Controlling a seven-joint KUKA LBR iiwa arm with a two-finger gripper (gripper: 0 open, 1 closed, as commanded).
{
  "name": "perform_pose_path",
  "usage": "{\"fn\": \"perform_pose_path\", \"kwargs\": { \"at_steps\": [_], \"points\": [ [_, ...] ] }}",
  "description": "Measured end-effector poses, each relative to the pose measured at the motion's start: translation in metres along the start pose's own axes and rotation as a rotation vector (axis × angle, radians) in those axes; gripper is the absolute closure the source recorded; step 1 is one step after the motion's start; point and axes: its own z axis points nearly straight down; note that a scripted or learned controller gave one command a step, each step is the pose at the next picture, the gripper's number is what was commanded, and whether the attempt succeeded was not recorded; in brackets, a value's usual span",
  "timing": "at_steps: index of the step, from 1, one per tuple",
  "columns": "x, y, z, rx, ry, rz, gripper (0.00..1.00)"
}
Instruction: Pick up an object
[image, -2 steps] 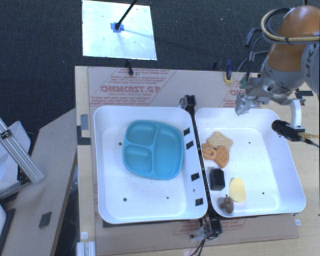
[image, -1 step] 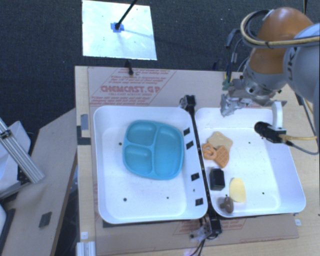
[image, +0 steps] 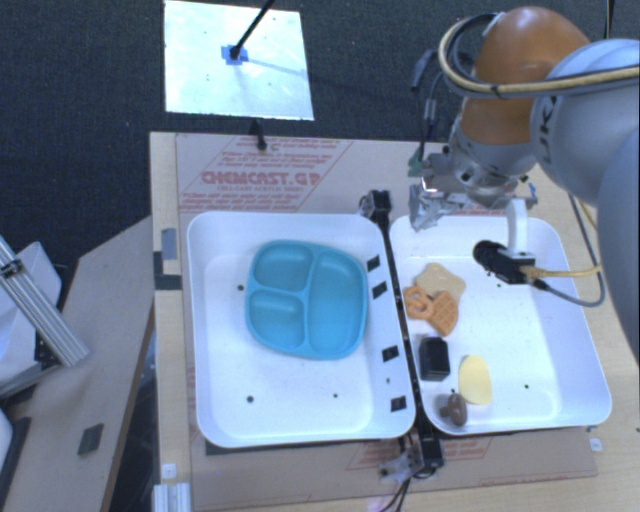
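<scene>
Right now you see the arm (image: 560, 110) leaning in from the right, its orange band high in the view and the gripper (image: 425, 212) hanging over the far left corner of the right bin (image: 570, 330). Whether the pincer is apart or together, you cannot tell from this slant; nothing shows between its tips. A black cylindrical part (image: 497, 261) juts out beside it over the bin, trailing a yellow cable (image: 570, 272).

Look lower in that same bin and you find the pickable things, all lying on the white floor, apart from the gripper. A pale tan, bread-like piece (image: 441, 279) sits nearest, and an orange waffle-patterned piece (image: 437, 309) touches its near edge. Below those, a small black block (image: 434, 357) lies close to the dividing wall. Just to its right rests a pale yellow oval piece (image: 475, 379), and a small brownish lump (image: 455, 408) sits at the near edge, just beside the yellow one.

Over in the left bin (image: 215, 330), you have a blue divided plate (image: 305, 298) with three compartments, lying flat near the middle. Both bins sit on a brown board (image: 265, 165) printed with red lettering.
</scene>
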Motion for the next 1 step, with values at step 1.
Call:
{"fn": "perform_pose_path", "kwargs": {
  "at_steps": [1],
  "points": [
    [0.049, 0.0085, 0.013, 0.0, 0.0, 0.001, 1.0]
  ]
}}
